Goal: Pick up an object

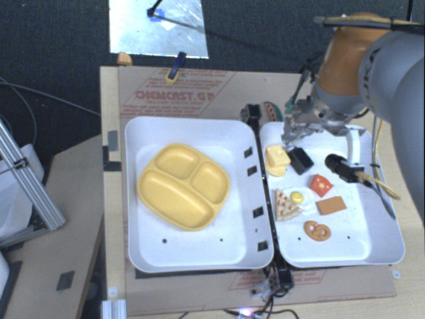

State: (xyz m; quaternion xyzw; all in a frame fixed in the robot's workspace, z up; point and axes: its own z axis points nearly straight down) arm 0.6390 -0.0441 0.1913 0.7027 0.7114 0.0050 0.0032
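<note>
Two glossy white bins sit side by side on a cardboard sheet (219,102) whose red print reads roughly CHEMCAST GP; more red print at its near edge is too small to read; the left bin (232,244) holds a smooth yellow plate (184,185), rounded and split into three compartments; the right bin (362,241) holds small food-shaped pieces, none with a label I can read; a pale yellow block (277,159) lies at its far left, just beside a small black block (301,160) that lies at a slant; nearer the middle lie a red wedge (321,185), a flat brown rectangle (331,206), a fried egg (298,197) just beside a triangular pizza slice (286,206), and a knotted brown pretzel (317,230); the gripper (292,137) hangs over the right bin's far left corner, just above the two blocks; whether its jaws are apart or together I cannot tell; a crinkled silvery sheet (156,15) lies beyond the cardboard.
</note>
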